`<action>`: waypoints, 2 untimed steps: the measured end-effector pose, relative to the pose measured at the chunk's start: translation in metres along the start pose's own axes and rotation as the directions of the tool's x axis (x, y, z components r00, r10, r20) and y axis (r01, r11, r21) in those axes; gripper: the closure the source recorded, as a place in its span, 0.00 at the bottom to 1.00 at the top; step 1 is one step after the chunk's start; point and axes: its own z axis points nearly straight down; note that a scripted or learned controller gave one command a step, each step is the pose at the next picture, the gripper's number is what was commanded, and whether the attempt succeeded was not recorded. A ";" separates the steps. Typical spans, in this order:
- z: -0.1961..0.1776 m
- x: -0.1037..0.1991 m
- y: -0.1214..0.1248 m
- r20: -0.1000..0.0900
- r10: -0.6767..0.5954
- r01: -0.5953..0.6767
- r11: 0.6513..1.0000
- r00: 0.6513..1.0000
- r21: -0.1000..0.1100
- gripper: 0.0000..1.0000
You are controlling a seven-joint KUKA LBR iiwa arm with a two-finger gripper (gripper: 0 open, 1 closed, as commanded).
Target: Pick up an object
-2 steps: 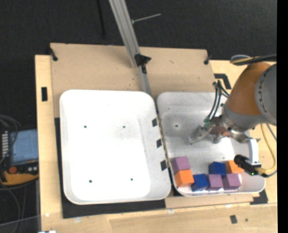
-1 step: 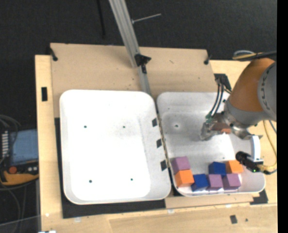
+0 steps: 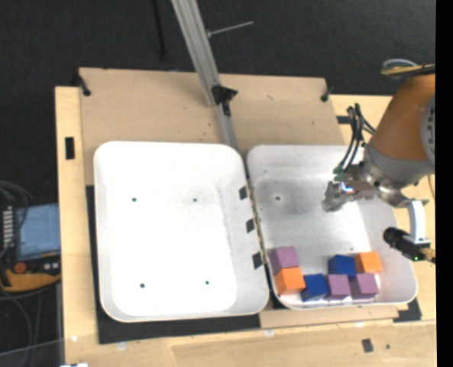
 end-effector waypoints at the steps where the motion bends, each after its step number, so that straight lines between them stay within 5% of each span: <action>1: -0.033 -0.001 0.002 0.000 0.001 -0.001 1.000 1.000 0.001 1.00; 2: -0.034 0.040 -0.012 -0.002 -0.001 0.001 1.000 1.000 0.006 1.00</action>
